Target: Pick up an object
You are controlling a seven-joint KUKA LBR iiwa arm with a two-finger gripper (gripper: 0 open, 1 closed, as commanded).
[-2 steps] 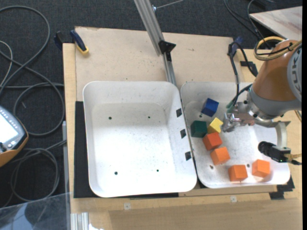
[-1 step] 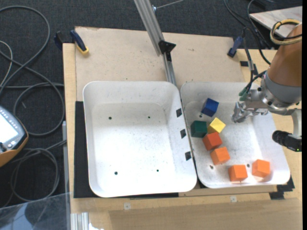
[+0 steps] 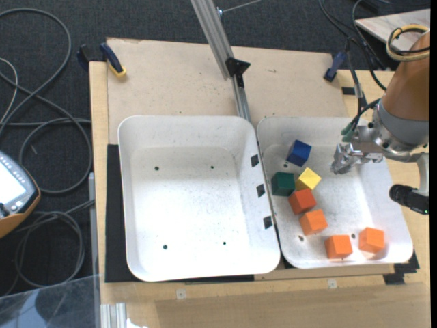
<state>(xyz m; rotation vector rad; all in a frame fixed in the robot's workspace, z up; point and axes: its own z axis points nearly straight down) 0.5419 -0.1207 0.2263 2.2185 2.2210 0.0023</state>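
Seven cubes, none with a long axis, lie in the right bin [image 3: 403, 248]: blue [image 3: 298, 152], green [image 3: 283, 183], yellow [image 3: 308, 178], four orange [image 3: 313, 221]. Gripper [image 3: 341, 164] hovers beside them, holding nothing; its opening can't be told.

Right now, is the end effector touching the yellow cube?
Apart. The camera view shows bare white bin floor between the end effector and the yellow cube, which sits to its left.
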